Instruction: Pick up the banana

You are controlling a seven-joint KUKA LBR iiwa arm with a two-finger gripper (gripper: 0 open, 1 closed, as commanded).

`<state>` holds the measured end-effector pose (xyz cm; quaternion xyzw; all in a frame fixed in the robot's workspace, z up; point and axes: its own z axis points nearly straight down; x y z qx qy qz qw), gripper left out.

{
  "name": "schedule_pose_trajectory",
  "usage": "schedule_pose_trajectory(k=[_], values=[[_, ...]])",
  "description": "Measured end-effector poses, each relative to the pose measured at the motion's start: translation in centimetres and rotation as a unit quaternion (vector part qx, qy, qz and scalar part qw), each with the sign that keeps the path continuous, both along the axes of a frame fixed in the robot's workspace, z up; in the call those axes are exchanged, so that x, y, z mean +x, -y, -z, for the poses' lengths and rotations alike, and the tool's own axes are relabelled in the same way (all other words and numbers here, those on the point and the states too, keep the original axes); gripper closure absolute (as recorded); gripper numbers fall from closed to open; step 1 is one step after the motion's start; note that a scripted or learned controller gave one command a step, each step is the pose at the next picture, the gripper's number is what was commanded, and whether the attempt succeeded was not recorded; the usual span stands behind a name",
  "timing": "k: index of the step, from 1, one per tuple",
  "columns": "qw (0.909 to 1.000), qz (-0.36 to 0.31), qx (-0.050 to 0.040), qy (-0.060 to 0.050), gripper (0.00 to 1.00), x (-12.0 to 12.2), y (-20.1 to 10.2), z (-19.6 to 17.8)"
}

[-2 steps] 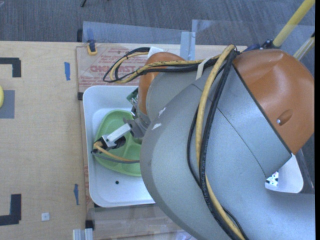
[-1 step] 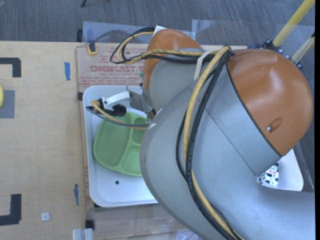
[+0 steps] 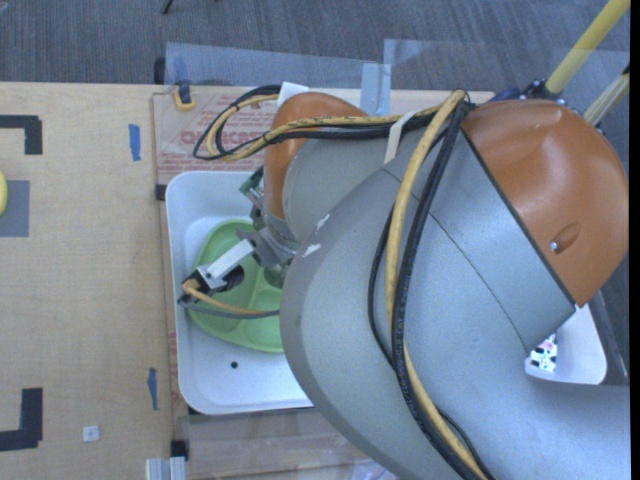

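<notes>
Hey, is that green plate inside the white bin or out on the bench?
In. The green plate lies within the white bin, whose wall shows to its left and below it.

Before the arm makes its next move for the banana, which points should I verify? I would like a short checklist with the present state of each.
1. The arm reaches over the white bin: ok.
2. The gripper is above the green dish: ok.
3. The place of the banana is known: cannot tell, the arm hides much of the bin.
4. The banana is in the gripper: cannot tell.
</notes>
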<state>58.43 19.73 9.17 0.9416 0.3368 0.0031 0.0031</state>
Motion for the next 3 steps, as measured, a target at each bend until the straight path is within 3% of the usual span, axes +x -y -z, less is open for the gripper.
schedule_pose_trajectory(k=[1,2,3], values=[[0.9972,0.074,0.0027,-0.003,1.00,4.3,-0.5,-3.3],[0.9712,0.238,0.0030,-0.003,1.00,-1.8,-2.7,-7.4],[0.9999,0.016,0.0018,-0.005,1.00,-3.3,-2.9,-17.4]])
